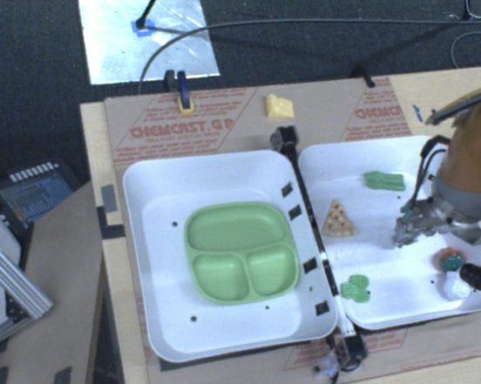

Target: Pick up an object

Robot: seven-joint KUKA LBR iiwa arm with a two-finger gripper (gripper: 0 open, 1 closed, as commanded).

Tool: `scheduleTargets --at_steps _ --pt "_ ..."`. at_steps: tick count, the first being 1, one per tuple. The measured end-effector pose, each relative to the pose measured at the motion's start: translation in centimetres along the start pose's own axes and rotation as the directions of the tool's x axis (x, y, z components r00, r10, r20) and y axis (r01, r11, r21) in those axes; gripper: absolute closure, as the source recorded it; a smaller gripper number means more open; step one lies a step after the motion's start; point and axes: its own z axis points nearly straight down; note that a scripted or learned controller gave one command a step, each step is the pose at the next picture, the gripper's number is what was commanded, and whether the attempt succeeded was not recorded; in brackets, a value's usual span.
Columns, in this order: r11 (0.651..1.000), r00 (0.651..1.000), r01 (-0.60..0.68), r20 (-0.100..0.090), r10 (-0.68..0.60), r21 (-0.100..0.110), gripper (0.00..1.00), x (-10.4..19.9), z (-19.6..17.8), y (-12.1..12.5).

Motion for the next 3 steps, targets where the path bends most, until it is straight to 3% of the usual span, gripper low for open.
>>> scheduleTargets --at_steps 2,3 --pt "1.000 1.000 0.005 0.001 -0.005 -0.006 1.00 0.6 -12.8 0.3" --pt "1.000 1.000 0.004 0.001 -0.004 -0.002 1.00 0.6 -14.7 0.4"
